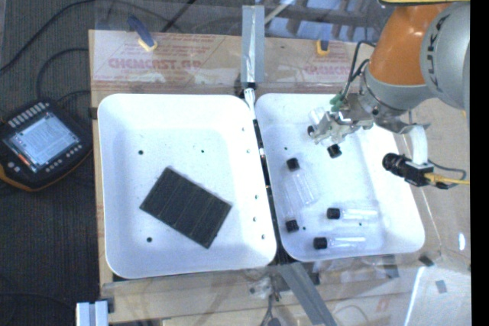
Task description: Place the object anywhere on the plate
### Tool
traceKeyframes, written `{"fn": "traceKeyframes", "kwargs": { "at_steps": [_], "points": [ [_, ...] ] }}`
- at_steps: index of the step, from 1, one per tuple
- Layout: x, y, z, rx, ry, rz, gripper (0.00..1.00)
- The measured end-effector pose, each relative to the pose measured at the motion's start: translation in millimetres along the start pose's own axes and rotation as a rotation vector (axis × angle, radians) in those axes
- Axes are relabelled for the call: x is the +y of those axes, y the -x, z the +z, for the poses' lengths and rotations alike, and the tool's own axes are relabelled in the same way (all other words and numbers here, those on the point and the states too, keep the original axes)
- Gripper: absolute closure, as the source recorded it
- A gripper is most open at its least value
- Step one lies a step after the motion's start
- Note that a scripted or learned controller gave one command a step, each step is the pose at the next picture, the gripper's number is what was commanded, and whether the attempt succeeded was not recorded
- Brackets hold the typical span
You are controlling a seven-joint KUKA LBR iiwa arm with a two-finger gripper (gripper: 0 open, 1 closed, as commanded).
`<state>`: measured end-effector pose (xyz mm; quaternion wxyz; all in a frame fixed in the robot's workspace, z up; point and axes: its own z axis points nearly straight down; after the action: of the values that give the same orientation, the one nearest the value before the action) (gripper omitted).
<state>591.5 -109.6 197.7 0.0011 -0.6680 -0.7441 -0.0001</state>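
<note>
Currently, arm: the grey arm with its orange band reaches in from the right, and its gripper [330,135] hangs over the upper part of the right bin [397,237]
Jaws: whether they stand open or shut cannot be told from this slanted view; a small dark piece [334,151] shows just beneath them, but it cannot be made out as held
Objects: several clear tubes with black caps lie in the right bin, one [299,181] near its left wall running down the middle, one [352,214] lower right, one [338,243] along the lower edge, and a lone black cap [291,225] near the lower left
Plate: the dark rectangular ridged plate [186,208] lies tilted in the lower middle of the left bin [122,114], well apart from every tube
Progress: nothing rests on the plate, so the placing is not yet done
Handling: the tubes look light, stiff and smooth; being round and clear they will likely roll or slip sideways from a pinch, and thin plastic may crack under hard squeezing
Where to take hold: across the body of a tube near its cap, fingers square to its length, seems the safest grip
Risk: a tube set on the ridged plate may roll off unless laid along the grooves
</note>
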Motion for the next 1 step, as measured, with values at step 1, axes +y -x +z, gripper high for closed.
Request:
{"fn": "traceKeyframes", "kwargs": {
  "at_steps": [1],
  "points": [
    [83.3, -81.4, 14.9, -0.003, -0.001, -0.268, 1.00]
  ]
}}
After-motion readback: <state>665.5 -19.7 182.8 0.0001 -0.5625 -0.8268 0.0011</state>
